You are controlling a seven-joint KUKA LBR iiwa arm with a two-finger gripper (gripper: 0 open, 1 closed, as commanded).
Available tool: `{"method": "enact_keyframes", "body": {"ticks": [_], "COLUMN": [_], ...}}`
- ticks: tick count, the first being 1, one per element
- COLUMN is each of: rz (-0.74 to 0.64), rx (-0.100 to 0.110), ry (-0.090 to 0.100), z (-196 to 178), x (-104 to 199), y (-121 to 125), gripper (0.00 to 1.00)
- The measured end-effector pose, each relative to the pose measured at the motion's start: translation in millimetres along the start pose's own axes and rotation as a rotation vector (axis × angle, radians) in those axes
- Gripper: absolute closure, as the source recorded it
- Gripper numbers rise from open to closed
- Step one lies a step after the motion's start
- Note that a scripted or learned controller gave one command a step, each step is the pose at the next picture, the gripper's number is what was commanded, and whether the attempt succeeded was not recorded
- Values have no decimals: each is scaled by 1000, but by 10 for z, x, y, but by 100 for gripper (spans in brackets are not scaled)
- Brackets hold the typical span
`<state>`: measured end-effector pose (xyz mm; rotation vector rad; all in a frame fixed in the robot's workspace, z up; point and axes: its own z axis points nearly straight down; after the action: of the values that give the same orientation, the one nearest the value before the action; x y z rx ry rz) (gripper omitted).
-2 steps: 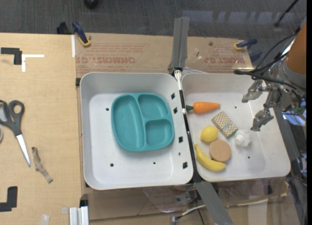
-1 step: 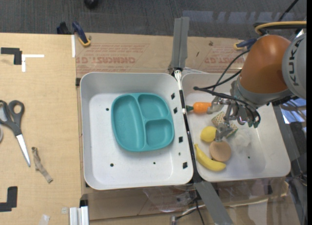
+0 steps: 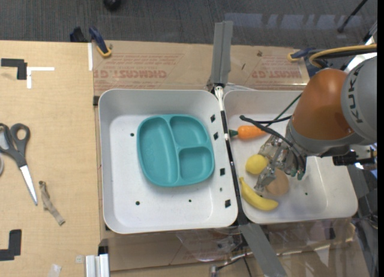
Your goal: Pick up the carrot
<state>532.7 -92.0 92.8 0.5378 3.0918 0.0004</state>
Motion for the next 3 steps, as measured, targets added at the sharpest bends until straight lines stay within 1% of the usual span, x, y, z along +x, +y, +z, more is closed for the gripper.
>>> {"method": "enact_keyframes", "body": {"ticks": [1,2,3], "rz": [90,88,122], "rx": [0,-1,0], "ry": [0,-5,1], "z": [0,-98,-991], "x": [281,260,719], "y": [-101,-93,428], "gripper": [0,100,100]}}
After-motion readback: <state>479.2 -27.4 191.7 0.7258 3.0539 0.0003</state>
